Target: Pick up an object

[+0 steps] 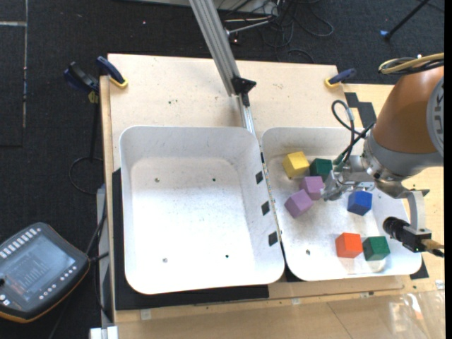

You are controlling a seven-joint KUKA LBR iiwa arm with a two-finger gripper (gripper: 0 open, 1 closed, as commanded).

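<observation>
I see the gripper (332,187) among matte cubes in the right bin (395,265) — touching a purple cube (313,186); grip state I can't tell.

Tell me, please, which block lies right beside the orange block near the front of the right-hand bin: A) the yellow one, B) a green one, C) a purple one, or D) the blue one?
B: a green block sits directly to the right of the orange block, near the front wall of the right-hand bin.

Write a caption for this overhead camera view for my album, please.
Robot arm's gripper reaches among coloured blocks, beside a purple block, in the right bin.
</observation>
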